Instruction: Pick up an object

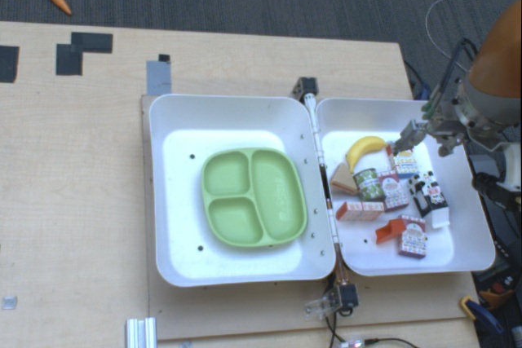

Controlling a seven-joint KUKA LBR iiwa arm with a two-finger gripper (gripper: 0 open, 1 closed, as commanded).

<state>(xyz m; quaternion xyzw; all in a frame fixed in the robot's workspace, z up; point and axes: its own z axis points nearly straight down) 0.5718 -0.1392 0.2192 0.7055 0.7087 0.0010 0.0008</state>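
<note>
A: Report the left bin (167, 200).
B: It holds one light green divided plate (254, 197) with three compartments.
A: Report the right bin (465, 257).
B: It holds a yellow banana (364, 149), a green can (368, 183), a black-and-white item (426, 193), an orange piece (389, 231) and several small printed cartons, all clustered near the centre.
A: Arm position?
B: The arm (497, 69) enters from the right. The gripper (405, 139) sits above the right bin's upper area, just beside the banana's right end.
</note>
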